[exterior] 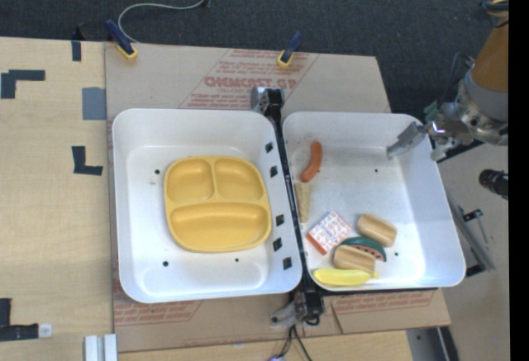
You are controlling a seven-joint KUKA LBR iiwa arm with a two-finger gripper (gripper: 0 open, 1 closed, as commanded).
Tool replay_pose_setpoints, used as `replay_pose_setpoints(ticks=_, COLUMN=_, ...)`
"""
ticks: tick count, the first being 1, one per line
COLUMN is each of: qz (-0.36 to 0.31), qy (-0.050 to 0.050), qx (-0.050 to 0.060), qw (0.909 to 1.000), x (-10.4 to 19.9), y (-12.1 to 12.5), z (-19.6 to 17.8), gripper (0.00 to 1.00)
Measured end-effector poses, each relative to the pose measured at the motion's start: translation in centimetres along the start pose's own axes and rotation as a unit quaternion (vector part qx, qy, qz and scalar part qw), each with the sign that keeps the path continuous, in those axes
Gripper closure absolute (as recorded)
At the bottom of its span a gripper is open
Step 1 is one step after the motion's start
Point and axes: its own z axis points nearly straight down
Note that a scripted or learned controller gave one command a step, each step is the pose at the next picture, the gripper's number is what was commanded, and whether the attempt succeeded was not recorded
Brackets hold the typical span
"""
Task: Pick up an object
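Gripper [411, 139] hangs over the upper right corner of the right bin [438, 186], at the rim. Only one grey finger [405, 140] is clear to me; it points down-left toward the bin floor. Whether the gripper is open or closed I cannot tell from here. Nothing is seen between its fingers. Behind it, the wrist and the orange band of the arm [496, 62] sit outside the bin, off its upper right corner.

All loose objects lie in the right bin, well apart from the gripper:
- sausage [311, 161], orange-red, near the bin's left wall, upper half, lying at a slant.
- tan stick [302, 204] just below the sausage, along the left wall.
- red-and-white packet [330, 230], lower middle of the bin.
- bun [377, 228], right of the packet, near it.
- hot dog [359, 256], below the bun and packet, touching or nearly touching the packet.
- banana [340, 277], yellow, along the bin's lower wall, just under the hot dog.

Left bin [132, 186], joined to the right bin's left wall, holds a yellow tray [218, 204] with three compartments, roughly centred.

Both bins rest on a cardboard sheet [198, 74]. Two yellow-and-blue clamps [121, 38] sit at its far edge.
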Motion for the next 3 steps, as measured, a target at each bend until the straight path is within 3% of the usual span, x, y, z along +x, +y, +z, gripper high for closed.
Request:
replay_pose_setpoints(ticks=1, qz=0.0, qy=0.0, qx=-0.002, qw=1.0, x=3.1, y=0.9, z=13.7, gripper=0.0)
replay_pose_setpoints(ticks=2, qz=-0.001, qy=-0.001, qx=-0.003, qw=1.0, x=5.7, y=8.2, z=13.7, gripper=0.0)
replay_pose_setpoints(ticks=3, qz=0.0, qy=0.0, qx=-0.001, qw=1.0, x=9.8, y=2.2, z=13.7, gripper=0.0)
